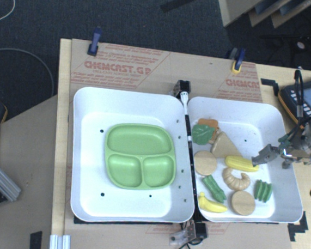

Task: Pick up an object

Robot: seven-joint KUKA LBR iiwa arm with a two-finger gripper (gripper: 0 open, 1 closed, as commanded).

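The right bin (254,122) holds several toy foods. Among them are a green leafy piece (202,134), a tan wedge (223,146), a yellow piece (241,163), a tan croissant (237,180) and a small green piece (262,190). My gripper (275,159) hangs over the right side of this bin, just right of the yellow piece. It is open, one dark finger (263,155) slants down-left toward the yellow piece, and nothing sits between the fingers.
A green divided plate (140,156) lies in the left bin (82,141). In the right bin there are also a round tan disc (242,202), a banana (212,204), a green bean pod (213,187), a tan cookie (205,164) and an orange piece (207,122).
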